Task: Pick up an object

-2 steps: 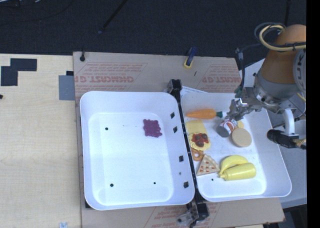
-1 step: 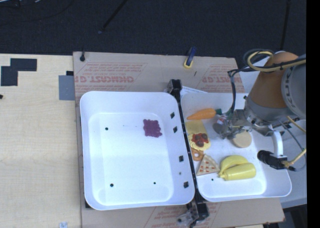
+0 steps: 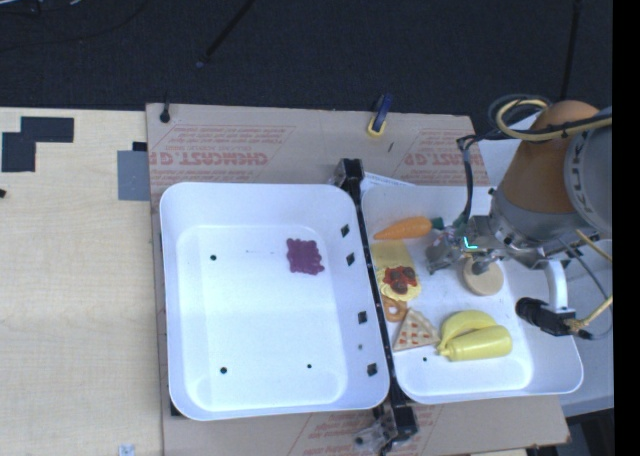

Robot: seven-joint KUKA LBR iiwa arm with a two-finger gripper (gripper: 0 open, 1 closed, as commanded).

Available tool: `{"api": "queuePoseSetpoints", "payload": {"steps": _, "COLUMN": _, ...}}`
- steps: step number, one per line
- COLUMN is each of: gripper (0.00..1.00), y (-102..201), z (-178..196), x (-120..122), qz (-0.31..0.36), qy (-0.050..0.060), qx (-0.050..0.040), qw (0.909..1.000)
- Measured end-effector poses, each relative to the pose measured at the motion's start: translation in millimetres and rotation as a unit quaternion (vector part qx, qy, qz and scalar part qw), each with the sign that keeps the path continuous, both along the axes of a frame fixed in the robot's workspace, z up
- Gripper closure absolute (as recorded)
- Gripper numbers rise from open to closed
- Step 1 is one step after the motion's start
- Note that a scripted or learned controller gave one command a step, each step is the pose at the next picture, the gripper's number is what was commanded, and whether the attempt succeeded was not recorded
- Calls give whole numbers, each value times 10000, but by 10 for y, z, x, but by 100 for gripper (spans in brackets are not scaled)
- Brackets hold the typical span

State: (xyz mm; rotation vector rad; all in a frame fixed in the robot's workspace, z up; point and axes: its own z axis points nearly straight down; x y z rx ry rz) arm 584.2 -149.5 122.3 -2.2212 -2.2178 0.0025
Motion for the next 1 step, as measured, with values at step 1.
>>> {"api": "queuePoseSetpoints", "payload": {"steps": 1, "gripper": 0, "y": -541, "z": -321, "x": 139, "qz": 18, "qy": -45, "qx": -19, "qw": 10000}}
